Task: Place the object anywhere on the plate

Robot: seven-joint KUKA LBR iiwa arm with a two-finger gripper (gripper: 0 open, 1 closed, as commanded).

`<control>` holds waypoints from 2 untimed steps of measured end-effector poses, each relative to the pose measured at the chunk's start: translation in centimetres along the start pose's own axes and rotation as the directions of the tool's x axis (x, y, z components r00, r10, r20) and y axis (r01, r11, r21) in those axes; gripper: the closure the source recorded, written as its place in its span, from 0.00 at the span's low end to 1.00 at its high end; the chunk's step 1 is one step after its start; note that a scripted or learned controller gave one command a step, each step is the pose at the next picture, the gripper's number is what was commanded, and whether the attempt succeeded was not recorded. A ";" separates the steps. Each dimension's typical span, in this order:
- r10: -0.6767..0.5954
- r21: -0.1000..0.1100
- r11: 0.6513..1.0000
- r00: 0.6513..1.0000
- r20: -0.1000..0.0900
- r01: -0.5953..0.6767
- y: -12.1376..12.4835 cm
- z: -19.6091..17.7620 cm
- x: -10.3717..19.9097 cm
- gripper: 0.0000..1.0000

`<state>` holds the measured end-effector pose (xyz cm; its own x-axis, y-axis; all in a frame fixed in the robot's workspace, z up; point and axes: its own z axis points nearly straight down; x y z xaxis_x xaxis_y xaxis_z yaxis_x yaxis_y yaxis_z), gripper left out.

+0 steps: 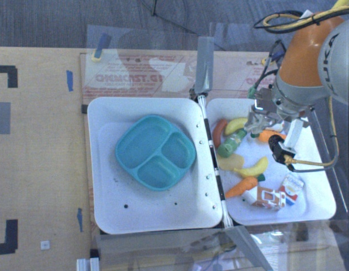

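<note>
While the blue three-compartment plate (pixel 156 151) lies bare in the left bin (pixel 104 208), tilted a little against the bin's edges, every candidate object sits in the right bin (pixel 324 202), at the centre-right of the frame. The arm (pixel 310 49) comes in from the upper right and hangs its gripper (pixel 258 124) over the upper part of that bin, just beside a yellow banana (pixel 236 124) and a green bottle (pixel 230 144). Whether the tool is spread or closed cannot be told from this slant, since the wrist body covers it, and nothing is visibly held.

The clutter explains the pose. A red sausage-like piece (pixel 219 130) lies against the bin's left wall, a second banana (pixel 255 167) sits lower, near the middle, and a carrot (pixel 241 187) lies below that, touching a small carton (pixel 270 197). An orange piece (pixel 270 135) is partly hidden under the wrist. The items near the gripper are packed close, so a descent there risks catching two at once or nudging one aside.

Judged from this layout, the task is at the picking stage: no object has reached the plate, and the plate's broad open surface should make the later placement forgiving.
</note>
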<state>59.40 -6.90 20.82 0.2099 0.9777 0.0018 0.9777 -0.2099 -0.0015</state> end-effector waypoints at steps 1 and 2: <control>0.209 -0.001 0.978 0.978 0.002 -0.209 -1.6 2.4 12.9 1.00; 0.208 -0.001 0.978 0.978 0.002 -0.208 -4.3 -3.6 9.9 1.00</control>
<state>57.29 3.66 24.45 0.4091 0.9125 -0.0005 0.9125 -0.4091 -0.0005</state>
